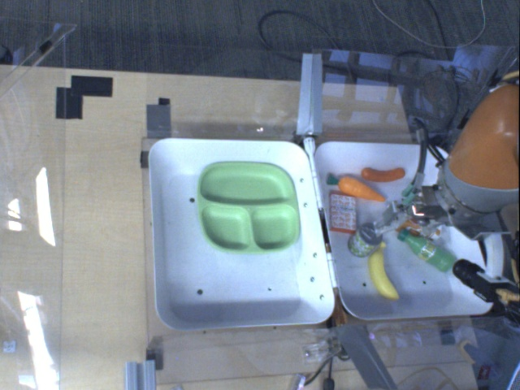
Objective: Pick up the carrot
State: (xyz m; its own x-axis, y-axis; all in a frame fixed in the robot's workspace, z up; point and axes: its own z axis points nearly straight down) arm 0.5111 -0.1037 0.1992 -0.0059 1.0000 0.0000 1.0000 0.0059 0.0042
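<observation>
carrot (pixel 358 188): lying loose in the right bin (pixel 455 303), nothing gripping it
gripper (pixel 396 215): hovering beside it, honestly can't tell its state

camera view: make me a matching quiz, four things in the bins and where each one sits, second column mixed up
Things:
1. carrot
2. banana
3. green divided tray
4. sausage

Places:
A. middle of the left bin
B. right bin, near its front edge
C. right bin, nearest its back wall
D. right bin, just in front of the sausage, by the divider

Pairs: 1-D, 2-B, 3-A, 4-C
</observation>
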